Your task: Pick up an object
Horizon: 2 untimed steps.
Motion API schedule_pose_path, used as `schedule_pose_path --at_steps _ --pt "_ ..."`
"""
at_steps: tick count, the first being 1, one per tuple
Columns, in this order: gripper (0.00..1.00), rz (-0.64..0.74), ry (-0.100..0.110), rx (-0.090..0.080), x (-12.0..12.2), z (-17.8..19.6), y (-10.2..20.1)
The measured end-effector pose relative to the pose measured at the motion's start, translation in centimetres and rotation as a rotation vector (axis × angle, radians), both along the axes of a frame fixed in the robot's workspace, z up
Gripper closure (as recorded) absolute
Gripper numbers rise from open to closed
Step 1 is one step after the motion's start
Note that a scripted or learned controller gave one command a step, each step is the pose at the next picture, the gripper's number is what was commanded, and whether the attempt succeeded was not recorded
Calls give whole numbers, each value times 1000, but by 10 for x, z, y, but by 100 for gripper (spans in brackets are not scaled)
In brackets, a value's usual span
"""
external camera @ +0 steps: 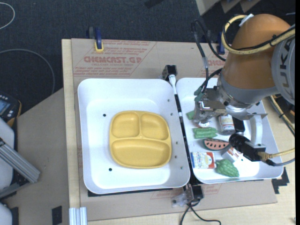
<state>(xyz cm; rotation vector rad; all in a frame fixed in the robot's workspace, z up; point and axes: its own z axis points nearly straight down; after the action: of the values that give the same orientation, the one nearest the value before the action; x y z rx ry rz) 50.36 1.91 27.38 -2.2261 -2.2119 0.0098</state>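
Reaching in over the right bin (269, 170), the grey arm (255, 55) with its orange band is seen from above, and the gripper (205, 110) is lowered into that bin's upper left part, close to the divide between the two bins. How far the gripper is spread cannot be told, since the wrist housing covers most of it, and nothing is seen to be pinched by it. A small green piece (191, 114) is seen just left of the gripper, at the bin's left wall. Below the gripper, a flat green toy (205, 133) is laid, and just below that a watermelon slice (216, 144) is seen, red with a dark rind. A small can (226, 123) with a red and white label is placed right of the green toy, partly under the arm. Nearer the bin's front edge, one white and red packet (203, 160) is laid, and one leafy green toy (227, 168) is set just right of it. A black cable fitting (246, 147) is stretched across the bin right of the watermelon slice. Two white bins are counted in all; in the left bin (93, 107), one yellow divided plate (139, 139) with three compartments is laid flat at the middle.
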Motion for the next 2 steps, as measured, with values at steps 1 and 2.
schedule_pose_path --at_steps 1,2 --pt "100 9 -12 3 -24 48 20" --pt "100 8 -11 2 -23 56 20"
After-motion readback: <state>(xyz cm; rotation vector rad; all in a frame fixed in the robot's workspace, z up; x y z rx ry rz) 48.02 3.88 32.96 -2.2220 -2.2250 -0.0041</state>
